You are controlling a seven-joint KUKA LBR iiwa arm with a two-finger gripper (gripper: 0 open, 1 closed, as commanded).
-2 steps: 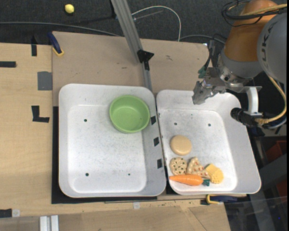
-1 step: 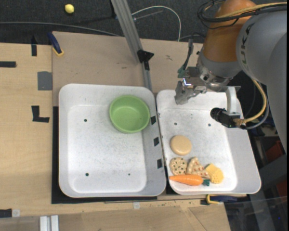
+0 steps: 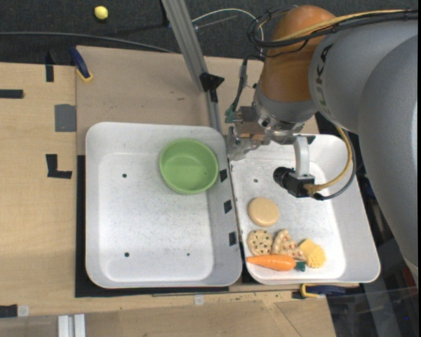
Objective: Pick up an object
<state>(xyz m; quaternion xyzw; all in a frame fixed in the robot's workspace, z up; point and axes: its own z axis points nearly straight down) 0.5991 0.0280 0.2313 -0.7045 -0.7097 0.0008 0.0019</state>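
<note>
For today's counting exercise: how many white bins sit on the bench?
2. The left bin holds a green bowl; the right bin, touching it, holds the toy foods.

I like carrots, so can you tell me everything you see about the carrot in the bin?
The carrot is a small orange toy, plastic by its look, with a dark green tip on its right end. It lies flat on its side, nearly level, by the near edge of the right bin. A round ridged cookie-like piece sits just above it, seemingly touching.
</note>
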